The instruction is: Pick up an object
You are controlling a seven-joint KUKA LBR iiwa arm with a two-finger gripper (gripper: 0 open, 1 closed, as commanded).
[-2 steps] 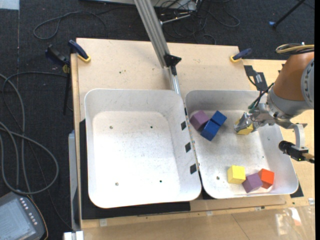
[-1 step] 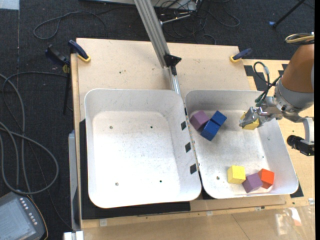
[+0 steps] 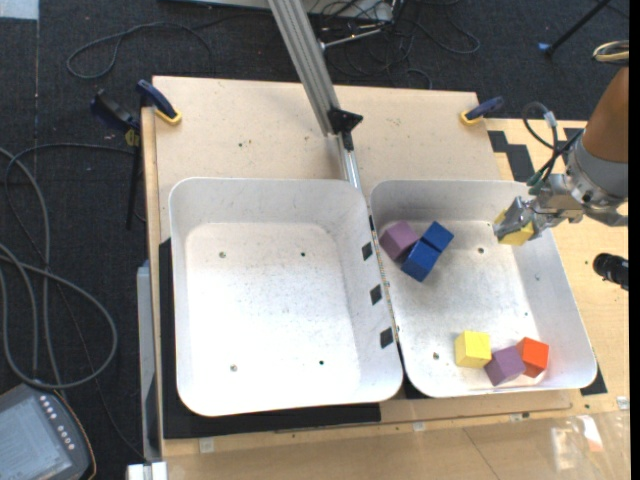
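Gripper (image 3: 517, 227) grips yellow block (image 3: 516, 235) over right bin (image 3: 560, 298)

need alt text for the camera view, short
A grey robot arm reaches in from the right, its claw over the right bin's upper right edge with a small yellow block at its tip. That bin holds a purple block touching a blue block near the top, plus yellow, purple and orange blocks clustered at the bottom.

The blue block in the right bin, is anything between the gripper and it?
Nothing visible stands between them. The gripper sits at the right bin's upper right edge with a yellow piece at its tip; bare bin floor separates it from the blue block. A purple block touches the blue block's far side.
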